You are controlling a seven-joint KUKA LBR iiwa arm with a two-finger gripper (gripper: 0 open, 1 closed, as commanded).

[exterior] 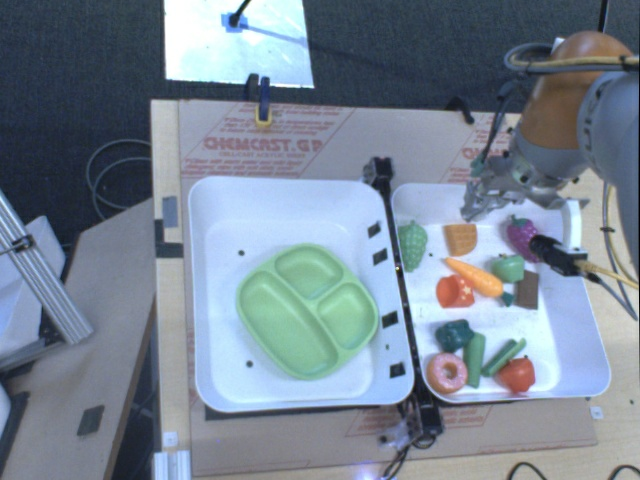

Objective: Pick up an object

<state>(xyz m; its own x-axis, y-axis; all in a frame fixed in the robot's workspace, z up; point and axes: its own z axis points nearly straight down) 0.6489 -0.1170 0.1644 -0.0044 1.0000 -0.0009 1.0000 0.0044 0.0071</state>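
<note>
The right bin [580,318] holds several toy foods. Among them are an orange block [460,238], a leafy green piece [411,243], purple grapes [521,233], a carrot [473,276], a red pepper [454,291] and a green fruit [507,267]. Nearer the front lie broccoli [453,334], a cucumber [474,353], a donut [447,371] and a tomato [516,373]. My gripper [481,206] hangs over the far end of the right bin, just beyond the orange block and left of the grapes. I see nothing held in it.
A green divided plate [306,310] lies in the left bin [220,228]. A black divider with clips [390,268] runs between the bins. A brown block [527,290] lies beside the carrot. Cables and a black part [555,253] trail off the arm at the right.
</note>
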